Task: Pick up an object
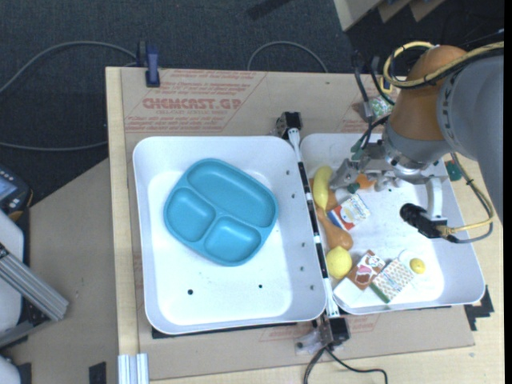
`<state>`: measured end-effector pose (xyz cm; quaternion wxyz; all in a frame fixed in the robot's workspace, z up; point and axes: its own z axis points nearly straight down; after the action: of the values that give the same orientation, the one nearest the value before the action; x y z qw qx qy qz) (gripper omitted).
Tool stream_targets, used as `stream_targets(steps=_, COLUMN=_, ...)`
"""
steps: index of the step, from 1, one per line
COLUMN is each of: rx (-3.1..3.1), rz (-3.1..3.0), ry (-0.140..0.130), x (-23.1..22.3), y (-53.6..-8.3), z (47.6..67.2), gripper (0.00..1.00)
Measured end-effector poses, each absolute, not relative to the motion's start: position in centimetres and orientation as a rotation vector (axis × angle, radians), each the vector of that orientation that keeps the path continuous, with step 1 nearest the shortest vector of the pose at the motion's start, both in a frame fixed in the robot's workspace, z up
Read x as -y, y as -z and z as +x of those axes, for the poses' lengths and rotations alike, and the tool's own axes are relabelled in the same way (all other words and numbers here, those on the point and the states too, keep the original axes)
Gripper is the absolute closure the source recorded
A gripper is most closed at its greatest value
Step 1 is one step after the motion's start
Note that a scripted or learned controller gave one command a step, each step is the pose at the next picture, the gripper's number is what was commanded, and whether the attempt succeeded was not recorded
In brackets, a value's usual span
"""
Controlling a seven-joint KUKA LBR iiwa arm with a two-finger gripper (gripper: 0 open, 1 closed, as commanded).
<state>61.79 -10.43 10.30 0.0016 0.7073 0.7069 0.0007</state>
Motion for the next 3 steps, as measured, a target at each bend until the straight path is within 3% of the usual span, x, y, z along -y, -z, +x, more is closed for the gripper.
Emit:
stream_targets(steps=1, rx=-2.241, rz=2.252, ry=-0.001, x=16.35, y=-8.9, z=66.67, gripper=0.0)
stream_targets(steps=2, rx=-2.253, rz=2.248, ry=-0.017, x=16.81, y=-8.92, z=66.49, gripper=0.0)
stream_targets(steps=3, rx=-2.26, rz=2.252, ry=-0.007, x=16.66, y=-9.79, z=66.34, gripper=1.0)
